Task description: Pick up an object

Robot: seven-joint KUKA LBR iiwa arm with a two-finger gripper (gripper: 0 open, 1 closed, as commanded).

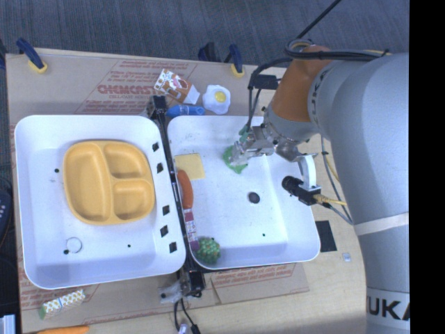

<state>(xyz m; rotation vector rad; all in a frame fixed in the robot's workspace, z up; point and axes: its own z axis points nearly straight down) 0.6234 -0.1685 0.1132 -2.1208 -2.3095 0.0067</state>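
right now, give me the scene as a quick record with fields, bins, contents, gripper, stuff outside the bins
left bin: yellow divided plate
right bin: yellow cheese slice, orange hot dog, green leafy ball in near corner, small dark round thing
gripper: low over the right bin's far side, at a green item; grasp not clear
arm: grey with orange band, reaching in from the right
outside bins: fried egg toy, blue item, small printed carton
surface: cardboard sheet
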